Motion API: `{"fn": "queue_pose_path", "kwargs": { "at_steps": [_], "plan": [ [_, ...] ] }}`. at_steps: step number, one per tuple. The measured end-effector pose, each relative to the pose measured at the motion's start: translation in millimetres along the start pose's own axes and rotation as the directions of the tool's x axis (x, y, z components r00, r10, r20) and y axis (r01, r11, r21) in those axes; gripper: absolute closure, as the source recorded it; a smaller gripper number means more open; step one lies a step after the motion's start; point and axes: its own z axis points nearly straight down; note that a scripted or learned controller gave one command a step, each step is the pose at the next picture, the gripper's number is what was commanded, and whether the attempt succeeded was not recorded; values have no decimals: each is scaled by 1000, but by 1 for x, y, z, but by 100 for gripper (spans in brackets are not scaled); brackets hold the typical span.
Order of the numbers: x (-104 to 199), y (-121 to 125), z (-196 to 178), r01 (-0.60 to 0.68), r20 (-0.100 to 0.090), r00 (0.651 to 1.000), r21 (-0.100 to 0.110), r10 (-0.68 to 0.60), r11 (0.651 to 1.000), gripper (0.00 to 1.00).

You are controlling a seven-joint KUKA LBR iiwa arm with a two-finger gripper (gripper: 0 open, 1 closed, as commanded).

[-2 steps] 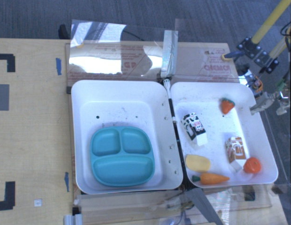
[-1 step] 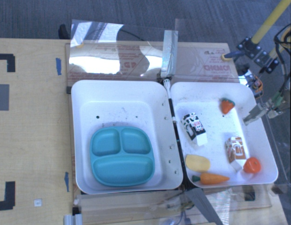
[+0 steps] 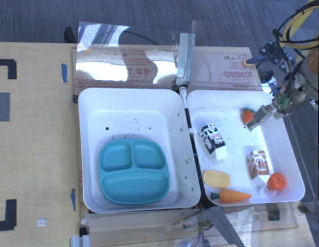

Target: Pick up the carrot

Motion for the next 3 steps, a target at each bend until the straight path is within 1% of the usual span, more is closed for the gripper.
{"fn": "queue_pose_path", "kwargs": {
  "at_steps": [1, 2, 3],
  "plan": [
    [36, 36, 138, 88, -6, 996, 9, -88, 996, 0],
    [97, 55, 136, 231, -6, 973, 6, -231, 973, 0],
    [82, 114, 136, -104, 0, 995, 4, 104, 995, 0]
  ]
}}
